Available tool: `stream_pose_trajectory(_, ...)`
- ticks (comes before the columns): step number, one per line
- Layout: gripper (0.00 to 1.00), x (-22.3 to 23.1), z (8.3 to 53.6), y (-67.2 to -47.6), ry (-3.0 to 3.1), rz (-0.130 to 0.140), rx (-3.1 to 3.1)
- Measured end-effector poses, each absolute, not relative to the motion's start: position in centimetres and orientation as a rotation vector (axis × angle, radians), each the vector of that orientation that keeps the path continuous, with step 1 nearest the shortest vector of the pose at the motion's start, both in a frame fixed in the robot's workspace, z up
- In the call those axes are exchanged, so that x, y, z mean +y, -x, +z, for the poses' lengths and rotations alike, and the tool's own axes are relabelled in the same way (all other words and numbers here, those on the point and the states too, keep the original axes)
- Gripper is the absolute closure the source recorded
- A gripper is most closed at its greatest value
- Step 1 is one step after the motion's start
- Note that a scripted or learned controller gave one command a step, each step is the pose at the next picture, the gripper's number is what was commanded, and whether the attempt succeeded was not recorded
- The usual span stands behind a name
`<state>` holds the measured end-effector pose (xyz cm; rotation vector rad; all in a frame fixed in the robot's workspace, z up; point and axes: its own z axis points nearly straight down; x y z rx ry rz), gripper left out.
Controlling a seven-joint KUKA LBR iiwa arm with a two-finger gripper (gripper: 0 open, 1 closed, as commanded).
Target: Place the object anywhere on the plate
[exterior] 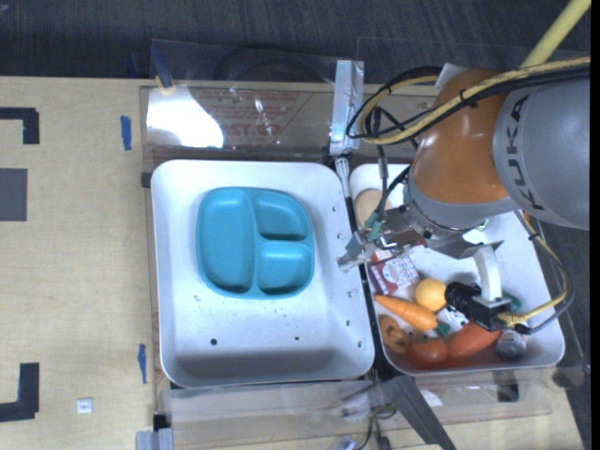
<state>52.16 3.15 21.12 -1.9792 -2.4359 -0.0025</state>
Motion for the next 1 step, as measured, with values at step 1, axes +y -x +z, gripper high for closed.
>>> stream_pose_trajectory(1,0.00,7.52,19.87,-57.50,2.185,-0.001,-2.258)
